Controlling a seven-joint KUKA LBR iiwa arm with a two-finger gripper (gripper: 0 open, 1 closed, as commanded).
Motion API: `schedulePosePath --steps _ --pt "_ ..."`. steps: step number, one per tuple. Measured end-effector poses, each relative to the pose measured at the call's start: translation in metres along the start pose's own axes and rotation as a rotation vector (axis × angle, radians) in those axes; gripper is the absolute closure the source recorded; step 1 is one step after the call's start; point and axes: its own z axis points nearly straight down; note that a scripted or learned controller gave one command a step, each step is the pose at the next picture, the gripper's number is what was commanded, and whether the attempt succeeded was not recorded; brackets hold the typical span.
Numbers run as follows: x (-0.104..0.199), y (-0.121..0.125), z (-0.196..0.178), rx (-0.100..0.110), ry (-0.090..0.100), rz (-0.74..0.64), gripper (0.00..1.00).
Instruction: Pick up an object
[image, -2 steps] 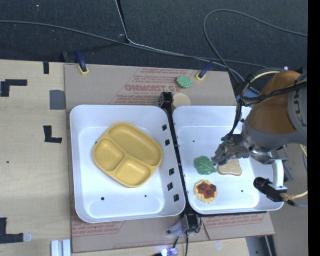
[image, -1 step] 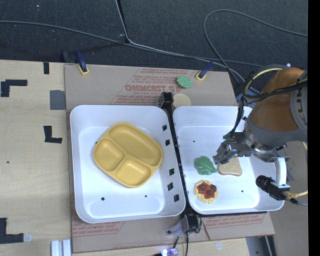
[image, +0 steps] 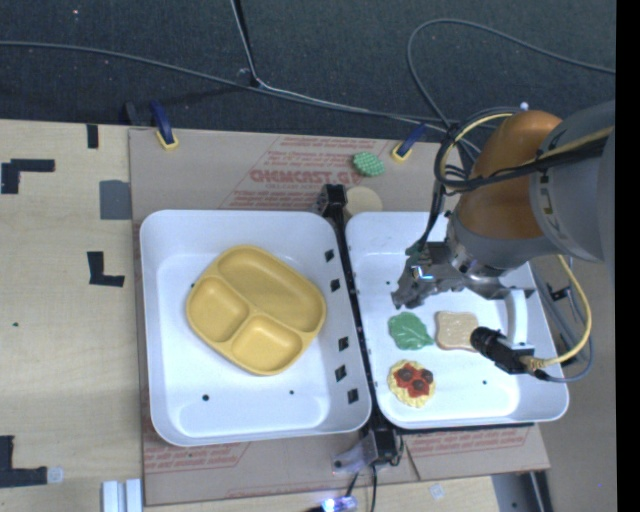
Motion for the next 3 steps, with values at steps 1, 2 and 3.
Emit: schedulePosePath --steps 1,2,3 --pt "0.036 0.031 0.000 0.000 -0.001 0.001 1.00" --pt "0.075 0.060 -0.016 -0.001 -0.001 0.001 1.00" --pt "0.115 0.079 -0.019 0.000 -0.001 0.002 1.00"
